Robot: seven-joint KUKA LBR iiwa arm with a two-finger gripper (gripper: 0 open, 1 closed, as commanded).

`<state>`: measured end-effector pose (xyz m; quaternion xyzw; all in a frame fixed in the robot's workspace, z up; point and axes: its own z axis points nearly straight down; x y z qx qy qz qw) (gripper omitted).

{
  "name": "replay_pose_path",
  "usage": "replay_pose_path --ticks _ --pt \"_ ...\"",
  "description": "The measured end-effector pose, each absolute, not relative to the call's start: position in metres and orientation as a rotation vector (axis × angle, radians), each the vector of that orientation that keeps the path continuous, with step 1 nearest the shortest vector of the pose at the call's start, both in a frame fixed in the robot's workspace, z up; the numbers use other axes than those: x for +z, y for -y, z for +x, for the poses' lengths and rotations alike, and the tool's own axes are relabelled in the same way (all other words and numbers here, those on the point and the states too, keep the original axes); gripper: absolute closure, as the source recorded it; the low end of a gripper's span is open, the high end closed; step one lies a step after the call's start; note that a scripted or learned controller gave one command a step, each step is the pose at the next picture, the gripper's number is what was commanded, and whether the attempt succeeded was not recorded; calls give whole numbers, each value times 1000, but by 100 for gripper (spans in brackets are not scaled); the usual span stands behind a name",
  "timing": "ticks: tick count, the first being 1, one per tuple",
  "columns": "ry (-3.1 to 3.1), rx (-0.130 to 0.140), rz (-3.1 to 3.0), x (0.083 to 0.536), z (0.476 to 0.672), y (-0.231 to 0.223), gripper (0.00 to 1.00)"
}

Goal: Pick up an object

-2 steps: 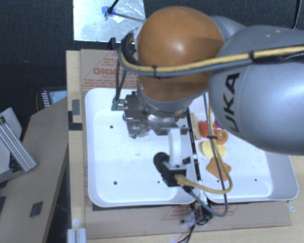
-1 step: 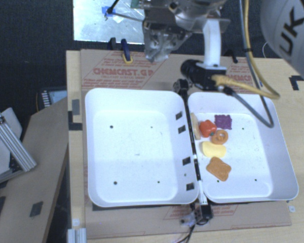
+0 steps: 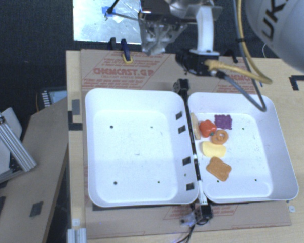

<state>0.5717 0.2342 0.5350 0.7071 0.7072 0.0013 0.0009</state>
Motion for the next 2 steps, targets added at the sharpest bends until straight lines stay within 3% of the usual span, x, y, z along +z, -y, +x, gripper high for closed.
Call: replay_pose_path --ticks 1,2 --pt "-2228 4 2216 536 484 -209 100" --pt "-2230 -3 2215 497 486 -236 100"
